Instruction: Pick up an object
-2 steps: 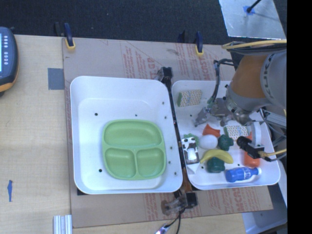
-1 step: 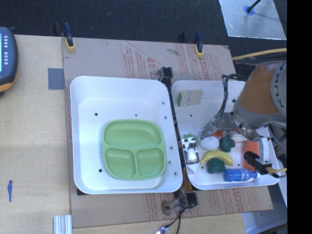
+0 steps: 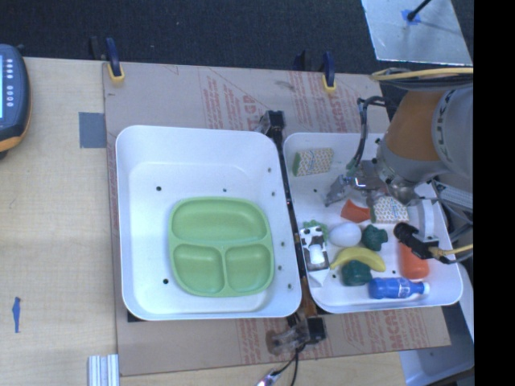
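We note a left bin (image 3: 133,215) holding a green divided tray (image 3: 220,246). Both bins sit on a cardboard sheet (image 3: 209,95) over a wooden bench (image 3: 48,256). Two blue-and-yellow clamps (image 3: 113,61) (image 3: 327,70) pin the sheet's far edge. Grey tape (image 3: 92,129) lies on the bench left of the bin. A dark device (image 3: 12,95) sits at the left edge.
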### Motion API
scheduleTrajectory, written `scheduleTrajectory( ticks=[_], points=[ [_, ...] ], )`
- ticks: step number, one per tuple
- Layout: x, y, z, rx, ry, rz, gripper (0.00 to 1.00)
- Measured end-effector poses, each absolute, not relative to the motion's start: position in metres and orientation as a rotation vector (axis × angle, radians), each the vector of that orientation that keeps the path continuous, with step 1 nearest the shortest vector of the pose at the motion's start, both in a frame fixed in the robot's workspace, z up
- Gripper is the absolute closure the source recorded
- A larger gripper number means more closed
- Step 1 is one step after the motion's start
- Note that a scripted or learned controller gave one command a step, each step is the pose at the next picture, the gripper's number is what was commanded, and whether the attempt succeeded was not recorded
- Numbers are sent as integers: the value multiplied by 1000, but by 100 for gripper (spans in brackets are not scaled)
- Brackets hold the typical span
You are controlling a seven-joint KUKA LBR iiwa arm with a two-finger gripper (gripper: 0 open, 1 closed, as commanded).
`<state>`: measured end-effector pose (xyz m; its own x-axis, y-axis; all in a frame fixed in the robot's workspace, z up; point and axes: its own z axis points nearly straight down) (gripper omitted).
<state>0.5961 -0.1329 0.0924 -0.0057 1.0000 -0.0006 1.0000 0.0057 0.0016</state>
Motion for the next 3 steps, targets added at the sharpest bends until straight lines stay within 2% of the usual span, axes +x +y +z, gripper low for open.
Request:
scheduleTrajectory(
  ticks=[1,2,3],
  points=[
    [594,-134,103,2216,2230,-5,100],
    [594,-134,102,2216,2230,-6,0],
    [561,-151,91,2221,2230,-7,0]
  ],
)
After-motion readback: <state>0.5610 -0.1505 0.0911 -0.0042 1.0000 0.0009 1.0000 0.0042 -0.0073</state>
